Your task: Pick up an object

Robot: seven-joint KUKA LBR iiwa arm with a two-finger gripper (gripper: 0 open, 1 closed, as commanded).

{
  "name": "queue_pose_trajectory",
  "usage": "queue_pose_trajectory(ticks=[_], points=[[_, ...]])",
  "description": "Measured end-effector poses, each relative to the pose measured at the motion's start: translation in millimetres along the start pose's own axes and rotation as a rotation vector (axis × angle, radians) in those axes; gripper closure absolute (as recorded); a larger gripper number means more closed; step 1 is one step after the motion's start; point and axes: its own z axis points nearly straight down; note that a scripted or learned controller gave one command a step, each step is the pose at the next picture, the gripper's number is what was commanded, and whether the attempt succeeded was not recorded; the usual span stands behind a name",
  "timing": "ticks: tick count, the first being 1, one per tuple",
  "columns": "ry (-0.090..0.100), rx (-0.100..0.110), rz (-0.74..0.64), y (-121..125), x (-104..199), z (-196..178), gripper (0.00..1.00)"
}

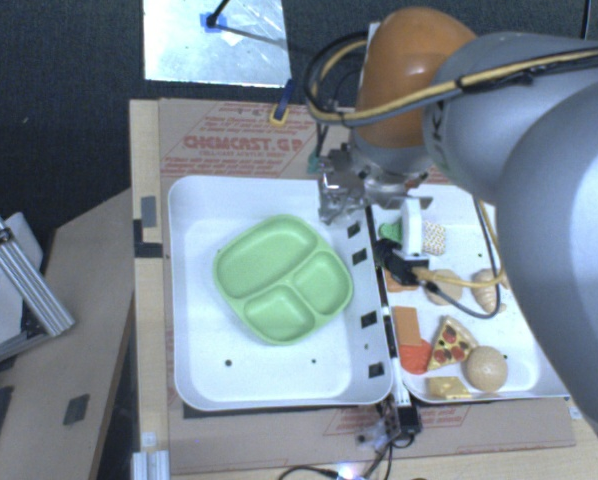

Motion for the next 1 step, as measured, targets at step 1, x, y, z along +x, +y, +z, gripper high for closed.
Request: queue_pose_trajectory(ticks=[1], points=[[0.0, -0.001, 0.005, 0.5, -5.1, -7.9, 1.0]])
